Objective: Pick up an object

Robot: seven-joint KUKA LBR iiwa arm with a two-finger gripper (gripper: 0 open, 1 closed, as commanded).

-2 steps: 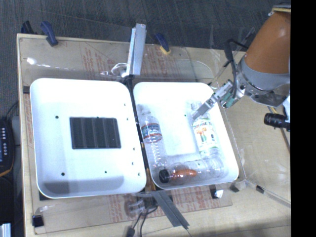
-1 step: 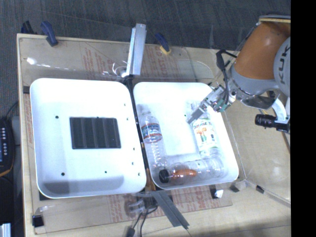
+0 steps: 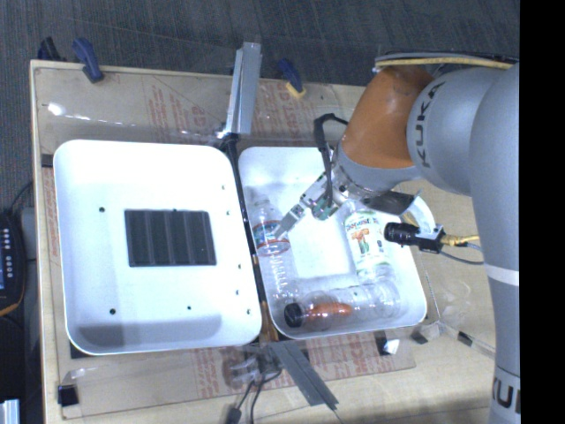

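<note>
The right bin [image 3: 305, 162] holds three clear plastic bottles. One with a blue-and-red label [image 3: 271, 250] lies along the bin's left wall. A second with a white label [image 3: 365, 239] lies at the right, partly under the arm. The third [image 3: 340, 307], with a dark cap and reddish contents, lies across the near wall. My gripper [image 3: 296, 217] reaches down and to the left from the orange-banded wrist [image 3: 380, 131]. Its tip is right beside the upper end of the left bottle; whether they touch is unclear.
The left bin [image 3: 88, 175] has a black ribbed rectangle [image 3: 169, 237] on its floor. A grey metal post [image 3: 244, 87] rises between the bins at the back. Blue clamps [image 3: 86, 58] grip the board's far edge. A black cable plug [image 3: 410, 234] juts out by the right bin's rim.
</note>
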